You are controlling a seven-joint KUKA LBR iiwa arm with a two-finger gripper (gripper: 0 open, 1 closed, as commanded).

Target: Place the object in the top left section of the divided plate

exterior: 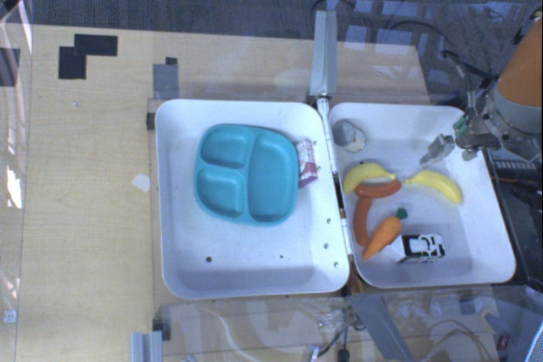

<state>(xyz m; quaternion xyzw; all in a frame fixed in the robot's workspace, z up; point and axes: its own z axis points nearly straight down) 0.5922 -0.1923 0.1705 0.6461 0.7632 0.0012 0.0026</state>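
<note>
Claw [443, 148] low at right, apparently empty.

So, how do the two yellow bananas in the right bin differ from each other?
The yellow banana on the left lies against the red sausage-shaped toy, while the yellow banana on the right lies apart, touching nothing. The left banana arches with its ends pointing down in the view; the right banana slants down toward the right. The right banana is nearer the gripper. Both are yellow, curved, similar in size and lie flat in the right white bin.
</note>
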